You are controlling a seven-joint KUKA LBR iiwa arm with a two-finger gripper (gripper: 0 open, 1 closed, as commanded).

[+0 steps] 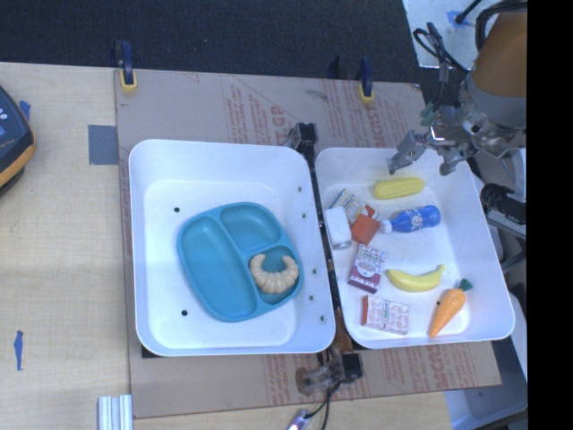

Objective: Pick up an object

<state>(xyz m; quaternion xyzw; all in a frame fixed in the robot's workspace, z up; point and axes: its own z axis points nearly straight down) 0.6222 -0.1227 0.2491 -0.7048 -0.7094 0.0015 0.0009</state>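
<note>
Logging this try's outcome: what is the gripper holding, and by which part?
Nothing: the gripper hangs open above the right bin's far edge, apart from the corn cob.

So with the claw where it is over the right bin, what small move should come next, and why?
Probably lower the claw a little toward the corn cob. The claw hangs open above the right bin's far end with nothing between its fingers, and the cob lies just below it, apart from the blue bottle.

The gripper (428,155) hangs with fingers spread and nothing between them, above the right bin (488,240); a corn cob (398,187) lies just below the jaws.
</note>
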